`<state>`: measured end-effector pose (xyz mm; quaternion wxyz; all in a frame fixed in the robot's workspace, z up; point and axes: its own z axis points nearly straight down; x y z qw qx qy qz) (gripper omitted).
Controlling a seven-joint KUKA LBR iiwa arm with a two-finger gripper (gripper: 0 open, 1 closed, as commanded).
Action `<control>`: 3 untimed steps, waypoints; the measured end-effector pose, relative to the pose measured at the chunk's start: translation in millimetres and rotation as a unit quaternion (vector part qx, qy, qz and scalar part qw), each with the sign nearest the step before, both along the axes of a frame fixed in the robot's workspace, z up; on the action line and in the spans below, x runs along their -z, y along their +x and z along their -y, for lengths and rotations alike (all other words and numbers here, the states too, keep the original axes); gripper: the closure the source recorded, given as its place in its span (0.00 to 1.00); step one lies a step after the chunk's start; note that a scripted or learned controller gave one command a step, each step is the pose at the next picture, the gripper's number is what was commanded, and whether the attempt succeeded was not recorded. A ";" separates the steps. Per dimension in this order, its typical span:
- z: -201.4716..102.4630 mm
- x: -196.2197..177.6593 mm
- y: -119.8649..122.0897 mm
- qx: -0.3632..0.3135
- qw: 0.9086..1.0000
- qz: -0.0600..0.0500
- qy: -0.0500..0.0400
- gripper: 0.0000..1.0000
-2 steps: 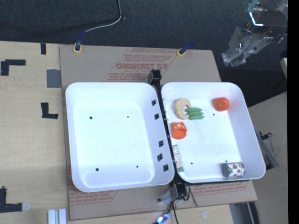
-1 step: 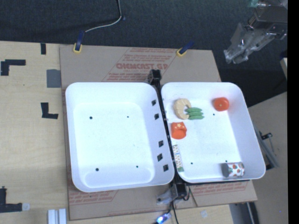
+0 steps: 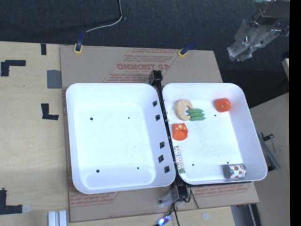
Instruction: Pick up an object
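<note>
White cable [image 3: 110, 22] on dark floor [image 3: 188, 13]

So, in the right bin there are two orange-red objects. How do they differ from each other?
The round orange object lies toward the far right corner of the right bin, while the orange cup-like object sits at the divider side. The first looks round like a ball; the second looks more squared, with a paler top. The first lies alone; the second is near a tan piece and a green pod. Both share a similar colour and size.
</note>
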<state>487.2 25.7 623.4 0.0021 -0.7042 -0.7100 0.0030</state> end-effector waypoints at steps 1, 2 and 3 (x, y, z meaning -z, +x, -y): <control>0.0 -9.8 0.5 0.000 1.000 0.000 0.000 1.00; -0.2 -19.5 0.9 0.000 1.000 -0.001 0.000 1.00; -0.4 -29.3 1.4 0.000 1.000 -0.001 0.000 1.00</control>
